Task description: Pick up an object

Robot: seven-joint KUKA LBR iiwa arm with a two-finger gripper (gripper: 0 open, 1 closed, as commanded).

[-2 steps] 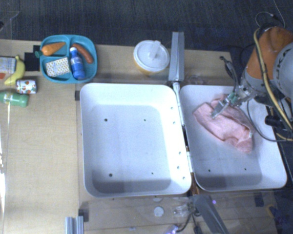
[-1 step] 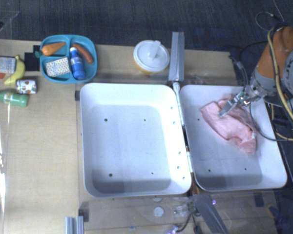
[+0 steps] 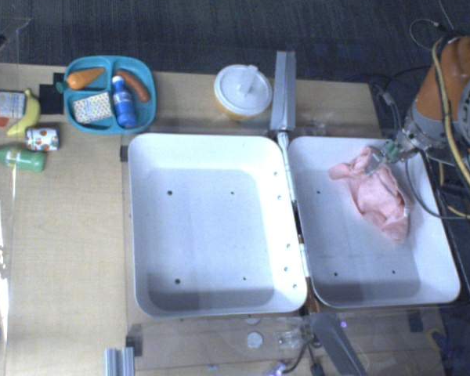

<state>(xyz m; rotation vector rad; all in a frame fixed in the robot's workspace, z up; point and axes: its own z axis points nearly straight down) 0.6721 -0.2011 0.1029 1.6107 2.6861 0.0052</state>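
My gripper (image 3: 392, 150) sits at the far right of the right bin (image 3: 329, 284), right at the upper edge of the pink cloth (image 3: 378, 193), and from this angle I cannot tell whether it is clamped on the fabric or merely touching it. The arm (image 3: 453, 92) reaches in from the right, its orange band up near the far right corner, with cables looping around it. The cloth lies crumpled on the bin's floor in the far right part, stretching from a small lobe on its left toward the near right, where it ends close to the bin's right wall.

The left bin (image 3: 141, 233) stands just beside the right one, the two rims touching along the middle. Beyond the bins on the bench (image 3: 55, 249) I see a white lidded cup (image 3: 243, 91) (it sits on something yellow), and further left a blue divided plate (image 3: 145, 92) holding toy food. Left of that plate lie a banana (image 3: 25, 113), a small can (image 3: 42, 139) and a green bottle (image 3: 16, 157) on its side.
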